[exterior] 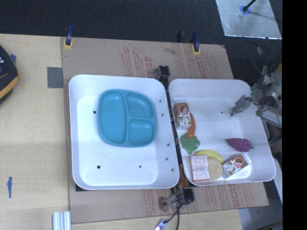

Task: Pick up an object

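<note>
While hanging over the far right part of the right bin (218, 87), gripper (238, 108) grasping nothing, fingers apparently spread. Probably placed high for choosing. Nearer in that bin: grapes (238, 144), banana (209, 155), carrot (191, 126), small cartons (200, 168). Beside it, left bin (86, 171) with blue plate (127, 118).

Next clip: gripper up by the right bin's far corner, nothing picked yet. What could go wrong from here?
1. The gripper sits near the right bin's far right wall, apart from the toys; a descent here likely grabs nothing.
2. The banana, cracker box, round cracker and small carton are packed together, so the gripper may jam or drag neighbours.
3. The grapes lie alone but look lumpy and may slip.
</note>
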{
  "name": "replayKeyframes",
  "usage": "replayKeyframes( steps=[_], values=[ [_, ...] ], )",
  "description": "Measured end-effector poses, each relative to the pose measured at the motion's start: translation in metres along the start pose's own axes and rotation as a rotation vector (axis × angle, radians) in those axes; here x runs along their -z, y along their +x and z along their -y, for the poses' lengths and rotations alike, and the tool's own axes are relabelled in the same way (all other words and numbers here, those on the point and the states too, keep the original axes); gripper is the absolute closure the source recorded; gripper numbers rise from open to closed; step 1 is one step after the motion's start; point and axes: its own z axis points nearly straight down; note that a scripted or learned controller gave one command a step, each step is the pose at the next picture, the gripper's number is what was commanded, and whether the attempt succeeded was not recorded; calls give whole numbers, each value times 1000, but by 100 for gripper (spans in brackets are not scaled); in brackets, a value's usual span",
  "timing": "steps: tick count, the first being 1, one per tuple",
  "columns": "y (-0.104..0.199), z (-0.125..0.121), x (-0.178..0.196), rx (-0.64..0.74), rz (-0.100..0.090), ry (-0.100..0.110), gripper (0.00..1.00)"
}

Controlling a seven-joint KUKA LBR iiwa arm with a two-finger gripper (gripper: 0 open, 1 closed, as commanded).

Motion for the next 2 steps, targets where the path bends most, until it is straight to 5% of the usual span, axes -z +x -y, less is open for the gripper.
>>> replayKeyframes(
  steps=[1, 2],
  values=[
    [-4, -69, 1, -1, -1, -2, 0],
    [18, -32, -23, 0, 0, 1, 0]
  ],
)
